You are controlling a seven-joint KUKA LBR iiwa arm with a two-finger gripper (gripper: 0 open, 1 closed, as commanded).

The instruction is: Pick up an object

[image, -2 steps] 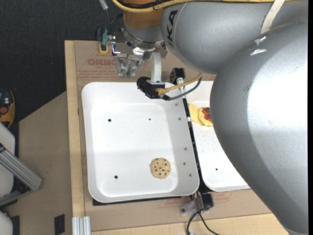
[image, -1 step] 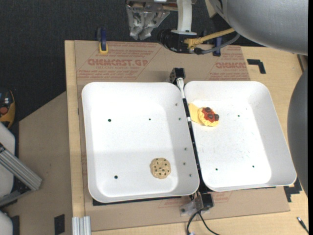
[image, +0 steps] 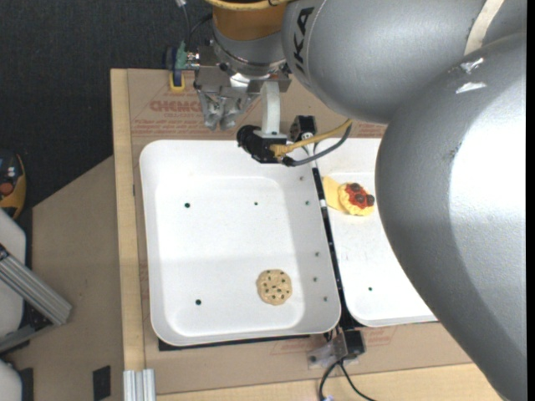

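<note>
The left bin (image: 167,224) holds a single cookie (image: 274,286), a round tan biscuit with dark chips, lying flat on the bin's floor near its front rim and a little toward the divider it shares with the right bin (image: 376,299). In the right bin, just across that divider and further back than the cookie, lies a yellow piece with a red and dark topping (image: 352,197), perhaps a toy pastry.

The gripper (image: 220,114) hangs at the end of the grey arm (image: 401,48), below the orange band, and sits over the cardboard just behind the left bin's back rim, well apart from the cookie. Its metal fingers point down toward the board; from this angle it cannot be told whether they are spread or pressed together, and nothing shows between them.

The step in hand looks like the approach: nothing has been picked up yet and the gripper is not over either item. To take the cookie, the arm would need to carry the gripper forward across the left bin's floor until it stands above the biscuit, then descend. Since the cookie lies thin and flat, the fingers would likely have to reach almost to the floor to catch its edges, and a slip seems a real risk.
</note>
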